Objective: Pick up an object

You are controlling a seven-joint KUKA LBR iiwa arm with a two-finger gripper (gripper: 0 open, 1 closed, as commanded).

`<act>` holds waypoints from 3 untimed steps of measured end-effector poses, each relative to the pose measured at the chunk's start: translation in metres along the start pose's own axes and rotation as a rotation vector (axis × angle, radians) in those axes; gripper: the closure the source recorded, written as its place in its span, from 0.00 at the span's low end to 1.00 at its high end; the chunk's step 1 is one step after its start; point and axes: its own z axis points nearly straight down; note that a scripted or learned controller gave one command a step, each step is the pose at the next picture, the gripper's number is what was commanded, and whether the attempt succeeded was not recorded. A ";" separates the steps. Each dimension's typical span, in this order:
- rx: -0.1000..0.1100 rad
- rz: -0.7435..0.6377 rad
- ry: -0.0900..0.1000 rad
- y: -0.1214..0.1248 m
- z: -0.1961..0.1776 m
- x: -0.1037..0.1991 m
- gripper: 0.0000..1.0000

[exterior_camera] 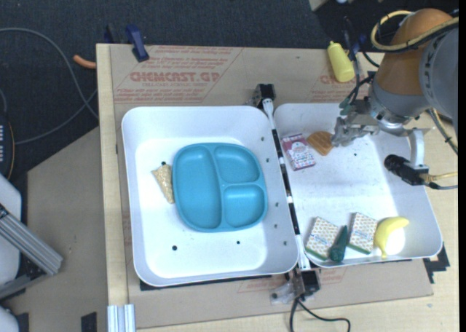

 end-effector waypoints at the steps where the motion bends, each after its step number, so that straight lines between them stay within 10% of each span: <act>1: 0.004 0.001 0.002 -0.037 -0.016 0.024 1.00; 3: 0.000 0.001 0.001 -0.036 -0.036 0.024 1.00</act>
